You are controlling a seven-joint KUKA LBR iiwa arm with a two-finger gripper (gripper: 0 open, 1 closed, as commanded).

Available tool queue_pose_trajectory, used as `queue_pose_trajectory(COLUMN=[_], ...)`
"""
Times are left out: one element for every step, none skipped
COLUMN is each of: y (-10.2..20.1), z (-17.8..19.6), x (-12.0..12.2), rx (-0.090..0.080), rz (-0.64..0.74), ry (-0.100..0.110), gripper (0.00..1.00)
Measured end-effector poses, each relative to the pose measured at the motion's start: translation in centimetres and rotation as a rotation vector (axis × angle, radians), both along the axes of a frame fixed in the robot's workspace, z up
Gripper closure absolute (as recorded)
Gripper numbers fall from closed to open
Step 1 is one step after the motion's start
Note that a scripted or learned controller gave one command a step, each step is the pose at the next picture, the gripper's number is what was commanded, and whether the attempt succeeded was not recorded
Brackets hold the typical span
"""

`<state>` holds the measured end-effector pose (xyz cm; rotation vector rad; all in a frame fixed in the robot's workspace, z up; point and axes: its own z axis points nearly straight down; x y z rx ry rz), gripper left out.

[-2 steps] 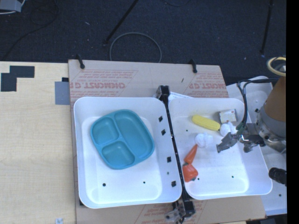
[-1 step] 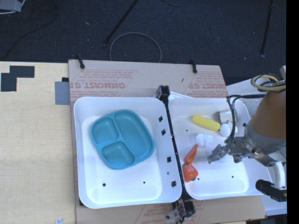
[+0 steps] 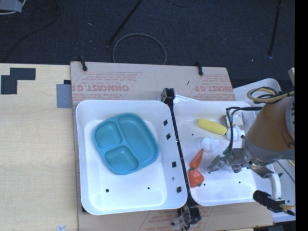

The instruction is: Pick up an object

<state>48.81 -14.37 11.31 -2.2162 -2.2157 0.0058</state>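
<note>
The gripper [image 3: 215,163] hangs low in the right white plastic bin [image 3: 226,196], lower right of frame, fingers spread and holding nothing; the orange plastic carrot [image 3: 195,168] lies just left; grasping remains undone.

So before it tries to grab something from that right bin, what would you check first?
1. Things to pick in the right bin: ok; corn, white piece, carrot.
2. Gripper over that bin: ok.
3. Fingers open: cannot tell.
4. Gripper free of any object: cannot tell.
5. Nearest target: carrot, just left of the gripper: ok.
6. Blue plate out of the way in the left bin: ok.
</note>
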Motion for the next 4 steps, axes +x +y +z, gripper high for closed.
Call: queue_pose_trajectory(y=[-0.2,0.1,-0.7,-0.8], z=[1.3,6.0,10.5,13.5], x=[0.0,1.0,1.2,1.3], rx=[-0.001,-0.003,-0.004,-0.003], rz=[-0.007,0.001,0.000,0.001], ry=[-0.002,-0.010,-0.010,-0.008], gripper=[1.00,1.00,1.00,1.00])
